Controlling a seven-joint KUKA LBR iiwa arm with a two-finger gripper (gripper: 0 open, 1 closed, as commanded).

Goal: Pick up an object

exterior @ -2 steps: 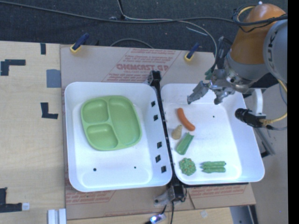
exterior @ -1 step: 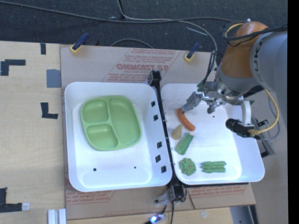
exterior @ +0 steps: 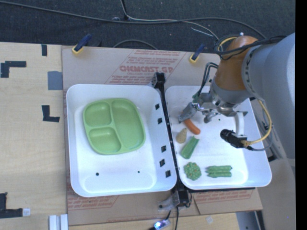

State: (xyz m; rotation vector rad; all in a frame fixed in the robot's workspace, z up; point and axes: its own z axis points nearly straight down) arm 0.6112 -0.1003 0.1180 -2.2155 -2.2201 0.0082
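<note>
Lying below end effector (exterior: 197, 113) (touching?): carrot (exterior: 193, 127)

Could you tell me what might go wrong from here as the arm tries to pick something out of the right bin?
The gripper sits just above the carrot, which lies close to the tan piece and the green stick; closing there could nudge or catch a neighbour instead. The carrot is small and lies flat, so it may slip out. It is also near the divider between the bins, which a finger might strike.
</note>
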